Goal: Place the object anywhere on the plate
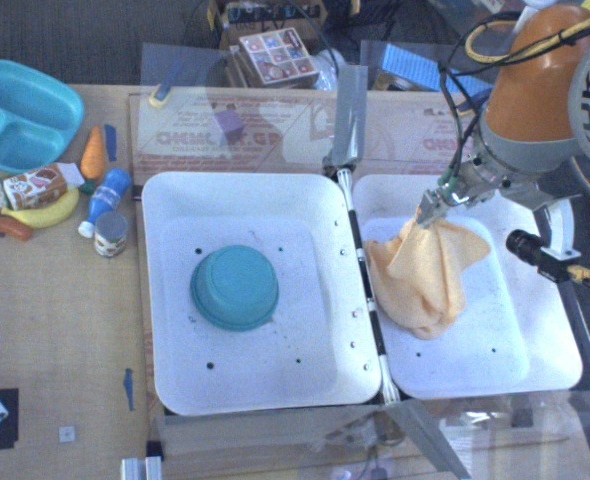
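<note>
The gripper [433,211] pinches the yellow cloth [425,273] by its top edge at centre right; such a thin grip risks slipping before the teal plate [235,286].

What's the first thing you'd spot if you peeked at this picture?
The big arm, grey and orange, leaning in from the right, its gripper pinching the top of a floppy yellow cloth in the right bin. Next, the round teal plate in the middle of the left bin. Toy foods and a blue tray lie on the bench at far left.
</note>
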Controlling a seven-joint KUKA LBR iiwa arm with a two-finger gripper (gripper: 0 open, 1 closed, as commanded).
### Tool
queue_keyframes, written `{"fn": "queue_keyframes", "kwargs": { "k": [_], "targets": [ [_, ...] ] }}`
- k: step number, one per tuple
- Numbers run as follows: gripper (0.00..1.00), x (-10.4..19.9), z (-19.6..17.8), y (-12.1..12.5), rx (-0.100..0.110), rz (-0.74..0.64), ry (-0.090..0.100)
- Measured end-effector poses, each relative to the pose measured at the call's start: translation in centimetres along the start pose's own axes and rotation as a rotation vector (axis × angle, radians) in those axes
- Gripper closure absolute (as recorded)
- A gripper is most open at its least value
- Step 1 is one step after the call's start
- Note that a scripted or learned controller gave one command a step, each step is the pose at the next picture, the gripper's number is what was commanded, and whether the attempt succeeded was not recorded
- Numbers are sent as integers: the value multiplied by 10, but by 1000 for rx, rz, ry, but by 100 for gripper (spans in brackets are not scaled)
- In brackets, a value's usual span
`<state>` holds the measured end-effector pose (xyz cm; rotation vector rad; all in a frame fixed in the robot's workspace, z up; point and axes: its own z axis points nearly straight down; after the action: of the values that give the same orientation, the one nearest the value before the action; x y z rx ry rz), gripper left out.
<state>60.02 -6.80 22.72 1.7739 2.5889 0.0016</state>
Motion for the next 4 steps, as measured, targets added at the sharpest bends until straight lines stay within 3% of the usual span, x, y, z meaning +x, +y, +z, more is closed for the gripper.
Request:
{"fn": "queue_keyframes", "kwargs": {
  "k": [1, 2, 3, 4],
  "targets": [
    [100, 53, 2, 34, 0, -17, 0],
    [100, 114, 9, 58, 2, -119, 1],
    [100, 192, 27, 48, 3, -138, 2],
    [100, 246, 29, 50, 3, -389, 3]
  ]
}}
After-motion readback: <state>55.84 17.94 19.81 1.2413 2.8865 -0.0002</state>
